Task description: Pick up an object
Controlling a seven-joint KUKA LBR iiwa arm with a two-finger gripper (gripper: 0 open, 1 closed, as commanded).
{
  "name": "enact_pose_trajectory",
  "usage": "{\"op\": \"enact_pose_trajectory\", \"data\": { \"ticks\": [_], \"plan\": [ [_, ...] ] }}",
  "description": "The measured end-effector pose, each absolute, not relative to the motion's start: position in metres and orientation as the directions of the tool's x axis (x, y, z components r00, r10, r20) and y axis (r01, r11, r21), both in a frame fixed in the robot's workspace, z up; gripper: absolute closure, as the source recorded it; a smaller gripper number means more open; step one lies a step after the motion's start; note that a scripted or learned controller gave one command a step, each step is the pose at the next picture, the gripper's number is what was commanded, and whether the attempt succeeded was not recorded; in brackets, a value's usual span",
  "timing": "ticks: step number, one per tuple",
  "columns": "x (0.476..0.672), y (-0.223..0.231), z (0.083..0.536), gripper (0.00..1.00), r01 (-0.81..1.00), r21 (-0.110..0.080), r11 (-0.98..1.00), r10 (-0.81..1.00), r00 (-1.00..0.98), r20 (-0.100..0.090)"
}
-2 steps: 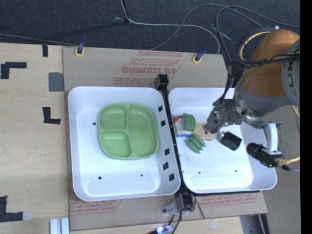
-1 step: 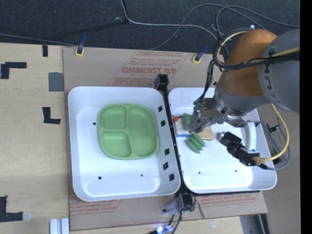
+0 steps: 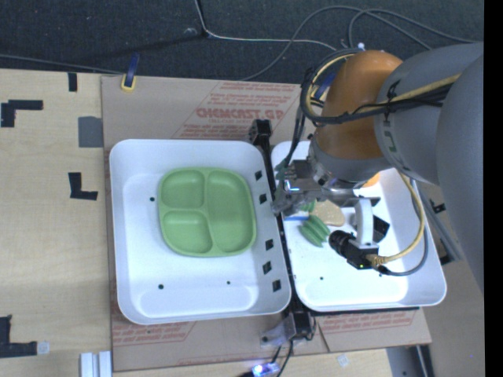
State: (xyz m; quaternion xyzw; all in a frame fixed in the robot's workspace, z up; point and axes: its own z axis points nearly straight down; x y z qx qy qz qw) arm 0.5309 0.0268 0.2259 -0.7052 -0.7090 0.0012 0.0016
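Objects for picking, right bin [image 3: 424,289]: one green ridged item [image 3: 315,230] lying near the bin's left wall, a pale tan piece [image 3: 331,213] just beside it on the far side, and a small blue sliver [image 3: 294,217] at the wall edge; a dark item [image 3: 380,228] lies further right, partly under my wrist. Left bin [image 3: 126,210]: one green divided plate [image 3: 207,211], centred, flat, well apart from my reach. My arm [image 3: 369,124] comes in from the right and hangs over the right bin, with my gripper [image 3: 292,197] low at the bin's left wall, just above the green and tan cluster. State of my fingers: cannot be told, since the wrist and cabling cover them. Nothing shows held. Step in hand, as I judge it: descent or closing over the cluster, grasp not yet confirmed. Next move calls for a centred closure on a single piece, most likely the green ridged item, clear of the divider wall between bins, then a straight lift. The surface [image 3: 47,234] beneath carries both bins on brown cardboard [image 3: 228,108].
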Motion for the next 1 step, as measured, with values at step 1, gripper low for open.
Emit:
{"op": "enact_pose_trajectory", "data": {
  "ticks": [1],
  "plan": [
    [0.5280,0.0737,0.2181,1.00,1.000,-0.004,0.006,1.000,-0.006,0.000]
  ]
}}
